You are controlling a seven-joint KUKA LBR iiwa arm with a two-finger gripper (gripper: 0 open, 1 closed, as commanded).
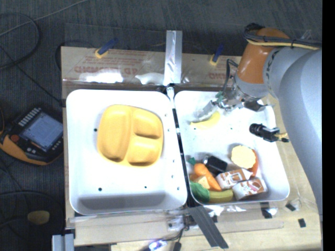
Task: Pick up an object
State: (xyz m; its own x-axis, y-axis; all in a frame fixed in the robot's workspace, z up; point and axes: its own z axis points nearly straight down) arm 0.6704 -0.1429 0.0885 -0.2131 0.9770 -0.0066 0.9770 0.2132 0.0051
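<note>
My gripper [205, 110] hangs low over the far left part of the right bin [277, 156], reaching in from the orange-banded wrist on the right. Just below its tip lies a pale yellow banana-shaped piece [208, 121], touching or nearly touching it. Nothing can be seen held. Along the near side of the same bin lie a round cream-yellow piece [243, 155], an orange carrot [208, 178], a black item [215, 163], a small red and white carton [242, 182], a green piece [200, 192] and a yellow banana [223, 195].
A large yellow divided plate [130, 134] fills the middle of the left bin [84, 192]. A ridge [178, 140] separates the two bins. The big grey arm body covers the bench's right side. A handheld pendant [36, 135] lies on the floor at the left.
</note>
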